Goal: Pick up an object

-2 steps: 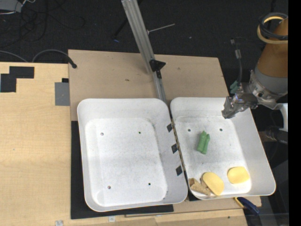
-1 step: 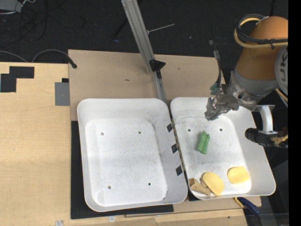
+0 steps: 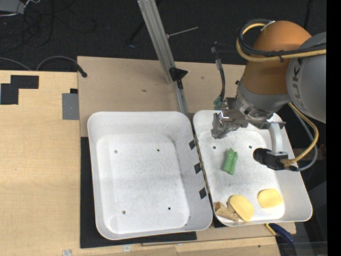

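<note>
Reaching in from the right, the grey arm with its orange band [image 3: 277, 39] carries the two-finger gripper [image 3: 219, 128] above the upper left part of the shallow white right-hand bin [image 3: 301, 196]. Whether the metal fingers are open or shut cannot be told from this slanted view, and nothing can be made out between them.

Contents of the right-hand bin:
- A small green elongated plastic object [image 3: 229, 161] lies near the bin's centre, below the gripper and apart from it.
- A yellow rounded object [image 3: 242, 207] lies at the lower edge.
- A second yellow rounded object [image 3: 270, 198] lies just to its right, apart from it.
- A tan, rough-edged piece [image 3: 226, 212], possibly wood or cork, lies in the lower left corner, touching the first yellow object.

A black cylindrical fitting [image 3: 269, 158] on the arm hangs over the bin's right side.

The shallow white left-hand bin [image 3: 101, 143] sits beside the right-hand bin, with black clips [image 3: 197, 167] along their shared edge.
</note>
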